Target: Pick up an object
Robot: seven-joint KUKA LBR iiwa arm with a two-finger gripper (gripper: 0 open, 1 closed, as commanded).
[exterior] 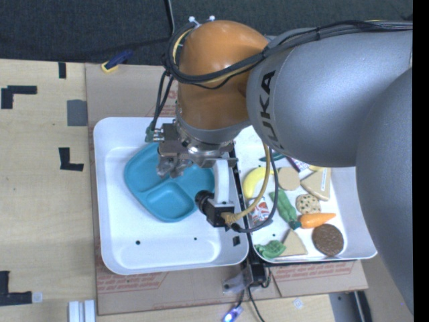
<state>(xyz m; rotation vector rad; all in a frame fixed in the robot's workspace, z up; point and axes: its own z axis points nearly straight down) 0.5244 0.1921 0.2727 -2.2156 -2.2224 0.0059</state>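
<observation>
The gripper (175, 161) hangs over the blue divided tray (164, 190) in the left bin (110, 180); tray's long axis runs 10 to 4 o'clock; whether it grasps, I cannot tell.

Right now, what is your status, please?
Claw low over blue tray in left bin. Nothing seen held. Toy food in right bin.
</observation>
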